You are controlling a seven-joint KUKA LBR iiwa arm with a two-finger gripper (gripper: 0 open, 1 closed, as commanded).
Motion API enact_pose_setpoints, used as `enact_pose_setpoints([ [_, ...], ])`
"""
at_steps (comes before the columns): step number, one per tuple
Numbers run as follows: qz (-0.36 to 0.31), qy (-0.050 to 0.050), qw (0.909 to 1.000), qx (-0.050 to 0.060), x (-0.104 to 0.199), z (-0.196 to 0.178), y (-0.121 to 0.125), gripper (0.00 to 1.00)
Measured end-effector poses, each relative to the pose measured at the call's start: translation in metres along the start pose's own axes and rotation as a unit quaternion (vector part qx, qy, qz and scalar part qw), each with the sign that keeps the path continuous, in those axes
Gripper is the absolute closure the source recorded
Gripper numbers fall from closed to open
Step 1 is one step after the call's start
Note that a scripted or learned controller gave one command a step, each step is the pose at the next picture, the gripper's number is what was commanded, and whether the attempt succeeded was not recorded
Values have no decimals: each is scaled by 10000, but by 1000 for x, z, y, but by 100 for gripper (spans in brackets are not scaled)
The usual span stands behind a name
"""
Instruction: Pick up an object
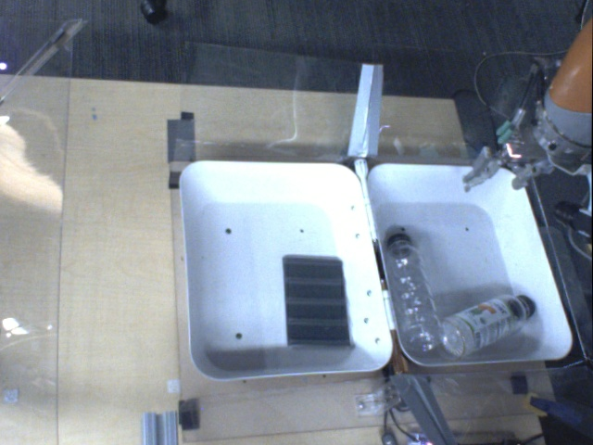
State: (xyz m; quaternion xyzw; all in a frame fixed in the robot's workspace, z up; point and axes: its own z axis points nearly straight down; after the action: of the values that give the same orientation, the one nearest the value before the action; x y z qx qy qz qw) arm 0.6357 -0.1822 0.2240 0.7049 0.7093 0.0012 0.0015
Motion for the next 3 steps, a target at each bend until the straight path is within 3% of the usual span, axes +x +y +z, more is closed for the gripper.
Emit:
enact_pose_setpoints([
  [1, -810, -2, 9967, -1, -17, 35, -112, 0],
  [2, -821, -13, 9966, -39, -16, 24, -109, 100],
  [3, -821, -12, 9966, -38, -16, 24, -109, 0],
])
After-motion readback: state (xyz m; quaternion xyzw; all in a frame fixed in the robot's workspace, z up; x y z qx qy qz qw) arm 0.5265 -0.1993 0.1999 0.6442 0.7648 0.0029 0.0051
